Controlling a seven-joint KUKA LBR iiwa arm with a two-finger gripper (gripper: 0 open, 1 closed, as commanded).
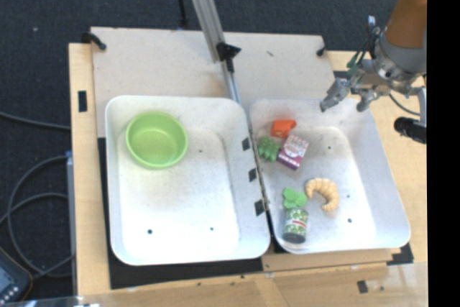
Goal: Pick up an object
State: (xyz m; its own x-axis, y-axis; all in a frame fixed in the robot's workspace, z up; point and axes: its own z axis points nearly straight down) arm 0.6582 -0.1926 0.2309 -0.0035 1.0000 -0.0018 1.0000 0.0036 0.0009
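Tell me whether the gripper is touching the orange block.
Apart. The camera view shows the gripper over the right bin's far edge, with bare white bin floor between it and the orange block.

No legible text, number or sign anywhere. The small purple-and-white packet (293, 152) in the right bin (374, 176) carries printing on its face, too blurred to read. The dark can (295, 224) with a green top, near the right bin's near-left corner, has a label with pale marks, also unreadable. No brand shows on the green bowl (157, 140) in the left bin (180, 226).
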